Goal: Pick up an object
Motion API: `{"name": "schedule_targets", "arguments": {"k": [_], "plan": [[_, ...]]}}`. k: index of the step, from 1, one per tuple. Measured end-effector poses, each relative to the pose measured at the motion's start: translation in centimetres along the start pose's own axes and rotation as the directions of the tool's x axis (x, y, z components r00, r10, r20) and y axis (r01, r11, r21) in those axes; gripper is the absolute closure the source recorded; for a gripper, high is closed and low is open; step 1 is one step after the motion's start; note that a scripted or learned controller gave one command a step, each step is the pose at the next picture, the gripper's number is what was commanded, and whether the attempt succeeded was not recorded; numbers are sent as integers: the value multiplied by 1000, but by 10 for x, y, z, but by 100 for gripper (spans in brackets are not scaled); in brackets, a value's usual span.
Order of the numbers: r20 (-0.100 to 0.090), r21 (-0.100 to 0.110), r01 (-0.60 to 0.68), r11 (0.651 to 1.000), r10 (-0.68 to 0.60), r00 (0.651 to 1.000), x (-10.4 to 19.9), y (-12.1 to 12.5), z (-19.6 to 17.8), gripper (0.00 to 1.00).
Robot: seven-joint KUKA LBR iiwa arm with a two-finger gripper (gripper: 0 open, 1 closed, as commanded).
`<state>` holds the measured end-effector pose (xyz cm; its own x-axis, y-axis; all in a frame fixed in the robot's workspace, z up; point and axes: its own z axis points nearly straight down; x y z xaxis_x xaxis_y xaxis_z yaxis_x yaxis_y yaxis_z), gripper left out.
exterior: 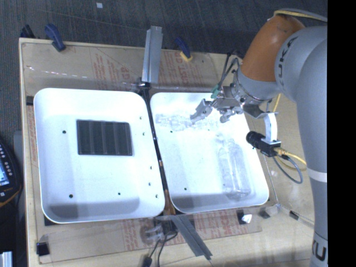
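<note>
Hanging over the far side of the right bin (256, 196), the gripper (214, 111) has its fingers apart with nothing in them, and it could slip off the clear plastic bottle (232, 168) lying near the bin's right wall, because see-through things are slippery.

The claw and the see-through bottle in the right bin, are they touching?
Apart. In the camera view the claw hangs over the top of the right bin, while the clear bottle lies lower down, with bare white floor between them.
</note>
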<state>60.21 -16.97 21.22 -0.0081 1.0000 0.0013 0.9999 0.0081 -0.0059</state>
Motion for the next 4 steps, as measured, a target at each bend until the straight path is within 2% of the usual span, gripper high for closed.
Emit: {"name": "schedule_targets", "arguments": {"k": [1, 2, 3, 4], "plan": [[-2, -4, -219, 976, 219, 976, -16, -115, 121, 0], [0, -4, -66, 998, 66, 998, -4, -44, 121, 0], [-2, 9, 197, 980, -197, 980, -9, 17, 121, 0], [2, 41, 221, 975, -221, 975, 11, 32, 123, 0]]}}
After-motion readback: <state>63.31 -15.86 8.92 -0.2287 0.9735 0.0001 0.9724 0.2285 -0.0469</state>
